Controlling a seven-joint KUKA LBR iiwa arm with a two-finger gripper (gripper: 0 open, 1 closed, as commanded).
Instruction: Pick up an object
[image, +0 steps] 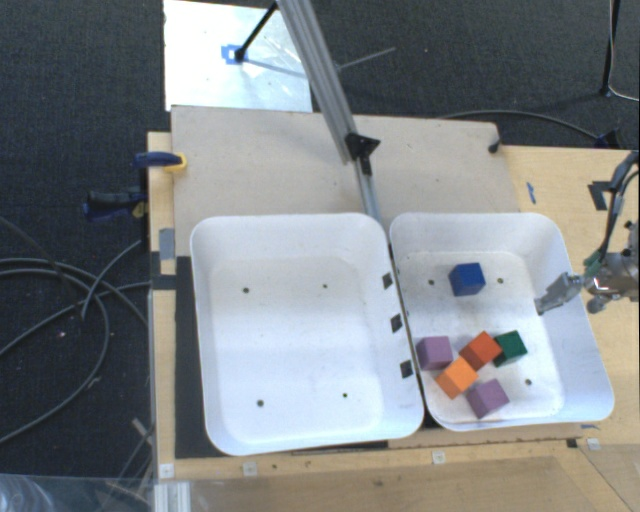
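Hand (556, 292) at right bin's (575, 400) right rim, can't tell open or closed, nothing visibly held. Blue cube (467, 279) sits alone mid-bin; others cluster toward the worktop's front edge. Best target: the blue cube, descend straight, fingers straddling flat faces.

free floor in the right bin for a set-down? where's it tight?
In the right white bin, bare floor lies left of and behind the blue cube. The near half is crowded: purple, red-orange, green, orange and second purple cubes cluster.
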